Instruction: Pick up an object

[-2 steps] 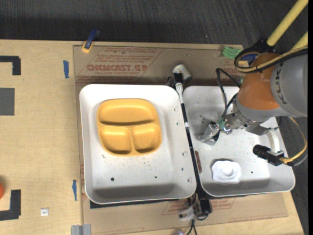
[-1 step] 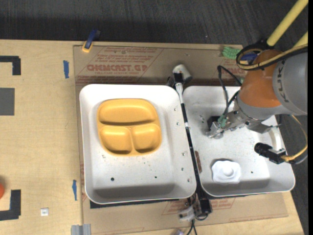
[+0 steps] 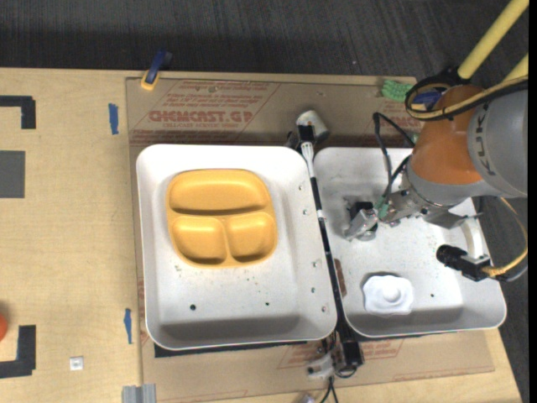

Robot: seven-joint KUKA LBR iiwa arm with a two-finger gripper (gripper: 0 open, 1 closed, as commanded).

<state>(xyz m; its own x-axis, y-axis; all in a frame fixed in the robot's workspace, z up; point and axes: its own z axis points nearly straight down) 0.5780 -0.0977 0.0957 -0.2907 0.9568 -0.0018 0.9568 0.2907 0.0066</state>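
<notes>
A yellow three-compartment tray [image 3: 221,216] lies in the left white bin [image 3: 168,300]. In the right white bin [image 3: 453,309] a small white object [image 3: 387,295] with a raised knob rests near the front wall. My gripper [image 3: 362,222] hangs low over the upper left part of the right bin, well behind the white object. The grey arm with its orange band [image 3: 445,145] reaches in from the right. Nothing shows between the gripper's tips.
A black cable runs along the divide between the two bins [image 3: 323,225]. A black connector [image 3: 457,259] juts from the arm over the right bin. A cardboard sheet [image 3: 210,107] lies under both bins.
</notes>
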